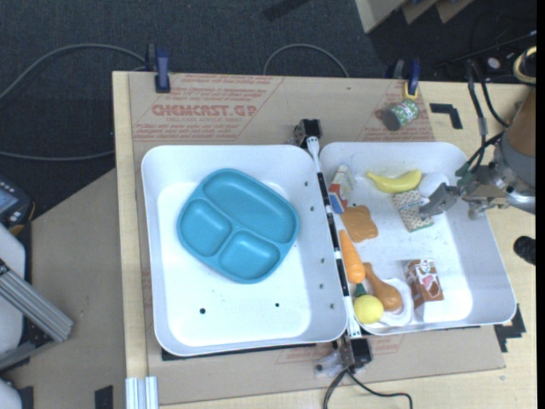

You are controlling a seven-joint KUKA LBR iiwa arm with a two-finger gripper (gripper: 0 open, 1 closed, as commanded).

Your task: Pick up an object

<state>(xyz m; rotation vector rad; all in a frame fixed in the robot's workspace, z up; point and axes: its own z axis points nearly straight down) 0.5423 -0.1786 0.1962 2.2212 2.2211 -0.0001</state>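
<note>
My gripper (456, 204) hovers over the right side of the right bin (485, 254), open, with nothing between its fingers. Its left finger (438, 200) points toward a small speckled square block (413, 212) just beside it. A yellow banana (394, 180) lies further back. An orange toast-shaped piece (360, 224), a carrot (351, 258), a brown drumstick (383, 289), a yellow lemon (369, 309) and a brown-and-white packet (423, 280) lie along the bin's left and front parts.
The left bin (170, 313) holds a blue divided plate (238, 225). A small white bottle (341, 182) stands by the divider between the bins. A small green-and-grey object (401, 114) sits on the bench behind the right bin.
</note>
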